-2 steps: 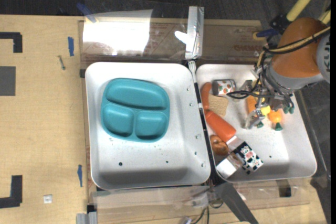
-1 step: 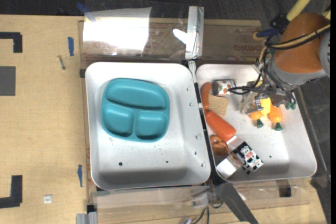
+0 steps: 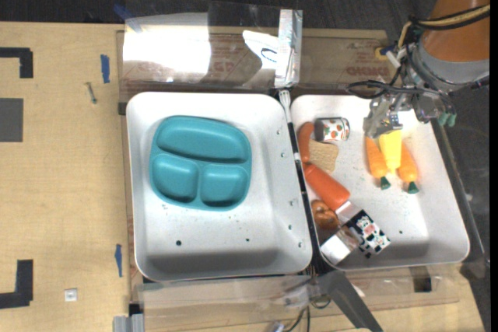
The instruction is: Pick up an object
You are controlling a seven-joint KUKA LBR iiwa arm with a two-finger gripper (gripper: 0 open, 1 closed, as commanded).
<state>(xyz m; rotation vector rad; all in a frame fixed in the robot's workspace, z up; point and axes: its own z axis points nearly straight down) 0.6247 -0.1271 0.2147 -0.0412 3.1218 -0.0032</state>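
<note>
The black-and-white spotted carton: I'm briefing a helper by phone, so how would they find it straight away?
Start at the right white bin, the one next to the bin holding the teal divided tray. Go to its near edge, below the orange bottle. The small cow-spotted carton lies there tilted, the sole black-and-white item among orange and brown ones.

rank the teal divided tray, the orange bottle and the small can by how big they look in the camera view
1. teal divided tray, by far the largest
2. orange bottle, lying along the right bin's left wall
3. small can, the smallest
</note>
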